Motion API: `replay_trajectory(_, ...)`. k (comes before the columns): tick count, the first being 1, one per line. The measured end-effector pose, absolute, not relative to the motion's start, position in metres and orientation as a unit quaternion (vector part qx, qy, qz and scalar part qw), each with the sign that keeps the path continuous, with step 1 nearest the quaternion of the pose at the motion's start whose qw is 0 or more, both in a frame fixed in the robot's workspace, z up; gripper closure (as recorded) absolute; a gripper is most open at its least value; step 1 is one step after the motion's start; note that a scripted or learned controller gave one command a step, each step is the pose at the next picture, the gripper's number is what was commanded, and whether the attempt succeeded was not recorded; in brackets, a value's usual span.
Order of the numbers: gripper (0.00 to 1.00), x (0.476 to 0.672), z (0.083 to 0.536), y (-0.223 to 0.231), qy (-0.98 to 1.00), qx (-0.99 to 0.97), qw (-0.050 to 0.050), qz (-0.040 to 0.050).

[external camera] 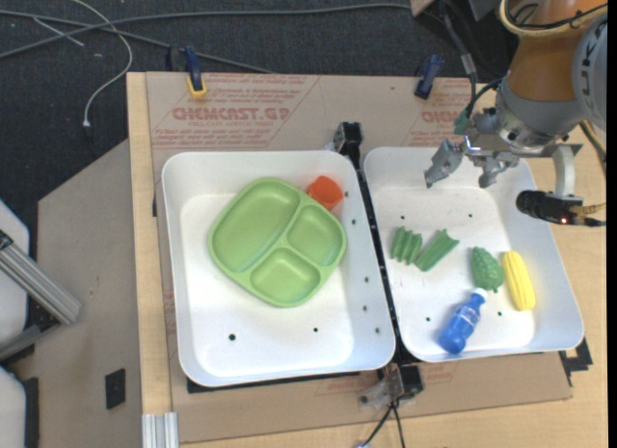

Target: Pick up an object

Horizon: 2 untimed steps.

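Nearest the camera, and farthest below the hand (463, 169) in the view, a small blue plastic bottle (462, 322) lies tilted near the front edge of the right shallow white bin (557, 326). Just beyond it, a yellow plastic corn cob (520, 279) lies beside a knobbly green toy vegetable (487, 268), the two touching or nearly so, below and a little to the right of the hand. Closer to the hand, almost straight beneath it, sits a cluster of green bean-like plastic pieces (423, 247). Any of these could serve as the object to pick; none is between the fingers.

Across the divider, well off to the hand's left, the left shallow white bin (183, 273) carries a light green sectioned plastic plate (278, 241) with a small orange rounded toy (326, 191) touching its far rim.

The hand hangs over the bare far part of the right bin, its two fingers spread apart and pointing down, gripping nothing. The grey arm with its orange band (554, 41) comes in from the right, bent steeply over the wrist. Whether the fingertips touch the bin floor cannot be told.

This looks like the approach step, before any grasp. The next move likely calls for shifting toward the camera over a chosen piece, the green cluster being closest, then descending and closing. Beyond the bins lies the cardboard-covered worktop (251, 109).
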<state>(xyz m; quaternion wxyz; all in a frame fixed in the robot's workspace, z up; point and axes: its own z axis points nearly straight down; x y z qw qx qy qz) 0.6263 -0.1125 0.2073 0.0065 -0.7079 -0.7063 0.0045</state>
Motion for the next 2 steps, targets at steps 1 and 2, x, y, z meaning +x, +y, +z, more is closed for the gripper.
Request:
replay_trajectory(1, 0.00, 0.629, 0.215, -0.112, -0.707, -0.707, 0.001, 0.0000)
replay_trajectory(2, 0.00, 0.624, 0.172, -0.115, -0.707, -0.707, 0.003, 0.0017)
